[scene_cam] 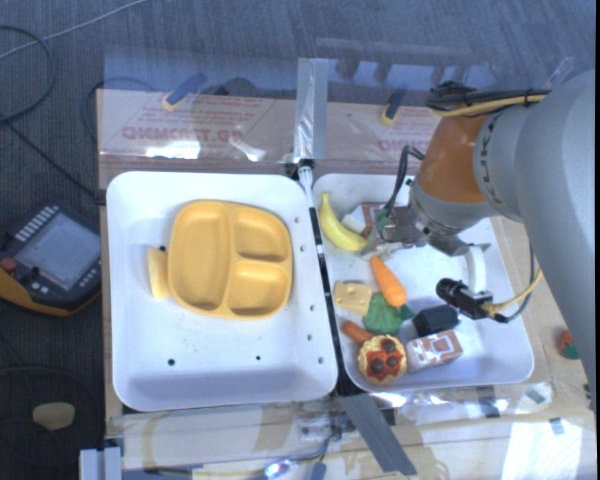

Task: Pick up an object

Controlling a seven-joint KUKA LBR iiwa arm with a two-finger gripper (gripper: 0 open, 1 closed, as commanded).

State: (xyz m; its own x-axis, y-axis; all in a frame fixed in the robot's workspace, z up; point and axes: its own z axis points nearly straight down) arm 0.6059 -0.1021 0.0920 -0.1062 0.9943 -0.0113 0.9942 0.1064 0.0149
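Observation:
The right bin (503,360) holds several toy foods. A yellow banana (337,230) lies at its upper left, with an orange carrot (388,281) just below and right of it. My gripper (383,232) hangs low between the banana's right end and the carrot's top. Nothing can be seen held in it. Beneath the carrot sit a pale cheese wedge (352,295) and a green leafy piece (383,315). A small orange piece (352,331) and a round red-and-yellow toy (382,358) lie nearer the front. A red-and-white carton (437,349) is at the front right.
The left bin (130,368) carries a yellow divided plate (230,258) with a pale yellow piece (157,273) tucked at its left edge. A small black block (435,319) lies above the carton. The arm covers the right bin's upper right part.

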